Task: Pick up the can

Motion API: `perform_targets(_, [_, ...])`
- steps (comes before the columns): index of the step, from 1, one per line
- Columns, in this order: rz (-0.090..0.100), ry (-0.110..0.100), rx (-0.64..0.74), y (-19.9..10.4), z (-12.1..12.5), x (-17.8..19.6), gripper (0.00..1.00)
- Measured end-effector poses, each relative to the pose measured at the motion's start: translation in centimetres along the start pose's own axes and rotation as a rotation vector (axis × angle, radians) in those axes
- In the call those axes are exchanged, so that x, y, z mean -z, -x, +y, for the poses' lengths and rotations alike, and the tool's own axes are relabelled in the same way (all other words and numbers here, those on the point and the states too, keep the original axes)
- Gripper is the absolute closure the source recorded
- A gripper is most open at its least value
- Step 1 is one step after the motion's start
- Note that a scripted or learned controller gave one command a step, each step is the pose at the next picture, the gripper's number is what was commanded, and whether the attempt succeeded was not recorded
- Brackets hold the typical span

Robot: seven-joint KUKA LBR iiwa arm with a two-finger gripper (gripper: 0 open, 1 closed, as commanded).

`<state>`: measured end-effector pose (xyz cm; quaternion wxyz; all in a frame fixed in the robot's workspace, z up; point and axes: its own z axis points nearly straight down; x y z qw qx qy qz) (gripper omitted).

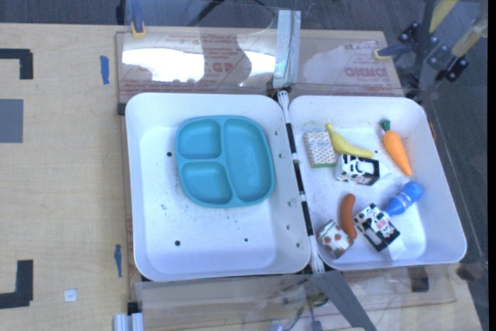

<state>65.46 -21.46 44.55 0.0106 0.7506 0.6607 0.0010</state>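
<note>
The small brown-and-white can [335, 239] lies in the right white bin's [442, 198] front-left corner, touching a red sausage [348, 214]; a cow-patterned carton [377, 227] lies near. The claw's state cannot be told.

Left bin [147, 167]: holds a blue divided plate [225, 160], three compartments, lying flat.
Right bin [434, 167]: banana [347, 143] beside a beige packet [318, 148]; carrot [397, 150] near the right wall; blue bottle [404, 198] below it.
Cartons: two black-and-white cartons [357, 168], [377, 226].
Front: sausage [348, 215] just beside a small can [335, 239].
Tabletop [54, 167]: pale wood with black marks.
</note>
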Motion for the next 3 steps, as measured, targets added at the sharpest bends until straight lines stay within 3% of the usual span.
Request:
perform_targets(2, [-0.007,0.011,0.009,-0.3,0.3,2.2,1.00])
perform_targets(3, [0.013,-0.017,0.146,-5.7,0.4,-7.1,1.00])
